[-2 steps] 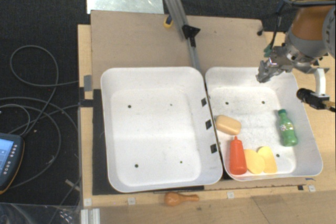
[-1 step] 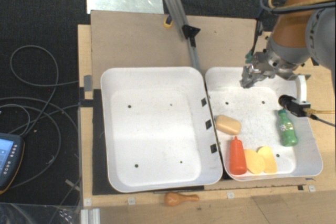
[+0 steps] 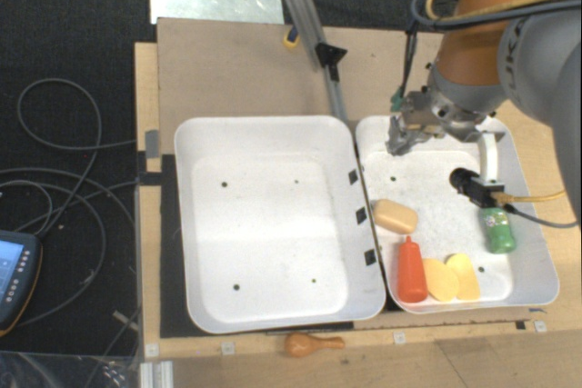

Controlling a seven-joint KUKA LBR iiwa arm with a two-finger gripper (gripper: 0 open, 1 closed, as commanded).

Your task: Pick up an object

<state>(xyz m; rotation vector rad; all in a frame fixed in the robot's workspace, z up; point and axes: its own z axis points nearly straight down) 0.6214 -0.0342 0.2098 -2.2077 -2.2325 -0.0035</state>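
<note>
The right bin holds a tan block, a red bottle, two yellow pieces and a green object. My gripper hangs over the bin's far left corner, well above and beyond the tan block. Nothing shows between its fingers.
The left bin lies beside the right one, with black clips along the shared edge. A tan pear-shaped object lies on the bench in front of the bins. A grey pole slants down behind them. Cables trail on the floor at left.
</note>
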